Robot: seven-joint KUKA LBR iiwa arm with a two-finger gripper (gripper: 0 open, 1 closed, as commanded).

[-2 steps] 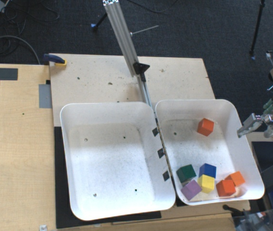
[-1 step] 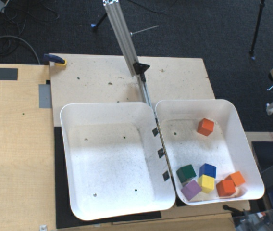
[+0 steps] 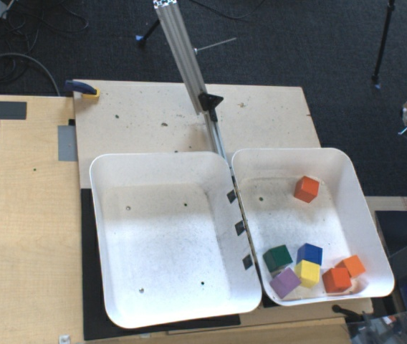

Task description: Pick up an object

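Scanning left to right: the left bin point(image 3: 168, 235) is seen on the desk point(image 3: 139, 113), the right bin point(image 3: 347, 170) touching it. One orange cube point(image 3: 307, 189) lies alone at 12 o'clock. Green cube point(image 3: 277, 257), purple cube point(image 3: 285, 282), yellow cube point(image 3: 307, 272), blue cube point(image 3: 309, 253) and two orange blocks point(image 3: 344, 274) are clustered at 6 o'clock. Hand state cannot be told.

2 bins sit side by side on the bench point(image 3: 261, 113). In the right bin point(image 3: 347, 181), 1 cube point(image 3: 306, 189) lies alone toward the back; 5 more cluster point(image 3: 311, 267) at the front, some touching. The left bin point(image 3: 117, 185) adjoins it, with a slanted rail point(image 3: 182, 49) rising behind both
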